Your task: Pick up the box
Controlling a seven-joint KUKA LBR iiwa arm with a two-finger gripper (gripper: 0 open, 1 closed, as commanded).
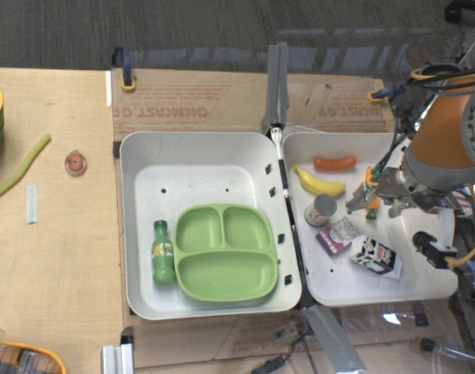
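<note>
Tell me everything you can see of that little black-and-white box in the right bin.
The box is a small carton, white with black patches, like a cow print; it looks like printed cardboard. It lies flat and askew on the floor of the right bin, near the front edge. A purple packet sits close at its left; whether they touch is unclear. The pincer is above it in the view, apart from it.

The arm (444,142) reaches in from the right, wrist angled down.

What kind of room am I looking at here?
Probably a robotics lab's test bench: a grey and orange robot arm reaches over two shallow white bins of toy food, such as a yellow plastic banana, on taped-down cardboard.
</note>
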